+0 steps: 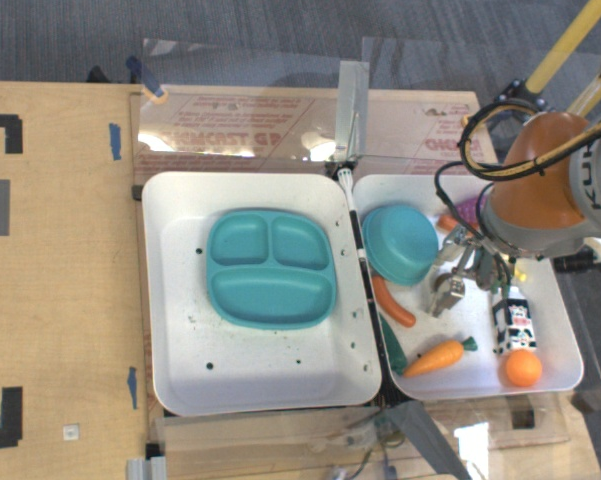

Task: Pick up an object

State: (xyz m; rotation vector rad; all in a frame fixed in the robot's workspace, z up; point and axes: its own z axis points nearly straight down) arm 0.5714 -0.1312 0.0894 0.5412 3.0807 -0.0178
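carrot (433, 358): lay near the right bin's (568, 368) front edge, below my gripper (448, 290)
gripper: hung over the right bin beside the teal bowl (398, 241); finger spread i could not tell
orange ball (522, 368): front right corner
left bin (170, 298): held a teal divided plate (272, 268)
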